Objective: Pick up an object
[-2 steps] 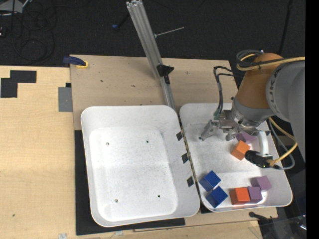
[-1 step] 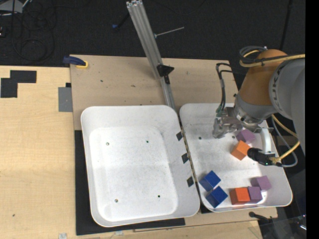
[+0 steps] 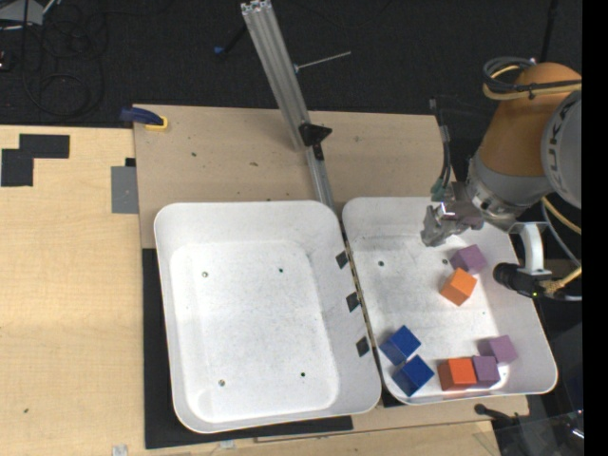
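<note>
Far left of the end effector, the pale wood tabletop (image 3: 66, 283) is bare apart from dark tape patches. The shallow white plastic bin on the left (image 3: 190, 218) sits well left of the end effector. The right-hand white bin (image 3: 380, 218) holds all the blocks, presumably as the pick source.

Two blue cubes (image 3: 407, 357) lie well below and left of the end effector; an orange-red block (image 3: 459, 373) and two purple blocks (image 3: 493, 359) cluster along the near rim.

End effector (image 3: 439, 228) hangs over the upper part of the right bin; cannot tell whether it is spread or pressed together. Nothing visibly gripped.

Likely target: small purple cube (image 3: 468, 258), just below and right of the end effector, apart from it. Small orange cube (image 3: 459, 286) lies just beyond, touching or nearly so.
</note>
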Available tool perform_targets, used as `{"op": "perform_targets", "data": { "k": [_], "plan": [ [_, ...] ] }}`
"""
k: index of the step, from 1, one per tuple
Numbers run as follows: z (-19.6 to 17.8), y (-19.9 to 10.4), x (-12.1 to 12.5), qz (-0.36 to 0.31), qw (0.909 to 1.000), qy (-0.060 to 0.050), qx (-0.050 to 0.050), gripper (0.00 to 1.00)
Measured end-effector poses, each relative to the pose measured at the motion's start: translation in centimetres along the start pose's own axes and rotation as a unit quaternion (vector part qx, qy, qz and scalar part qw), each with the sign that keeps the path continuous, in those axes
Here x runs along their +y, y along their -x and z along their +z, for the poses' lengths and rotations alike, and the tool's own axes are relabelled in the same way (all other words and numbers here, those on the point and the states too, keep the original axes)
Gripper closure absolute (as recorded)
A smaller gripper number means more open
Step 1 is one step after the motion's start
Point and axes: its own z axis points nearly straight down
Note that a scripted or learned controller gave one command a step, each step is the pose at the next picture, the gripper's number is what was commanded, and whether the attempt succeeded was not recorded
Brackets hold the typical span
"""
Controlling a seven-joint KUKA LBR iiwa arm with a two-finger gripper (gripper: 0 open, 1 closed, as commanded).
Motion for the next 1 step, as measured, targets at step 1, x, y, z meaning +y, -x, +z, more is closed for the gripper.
{"op": "perform_targets", "data": {
  "k": [1],
  "plan": [
    [-2.65, 0.14, 0.03, -0.002, 1.0, -0.002, 0.0, 1.0]
  ]
}}
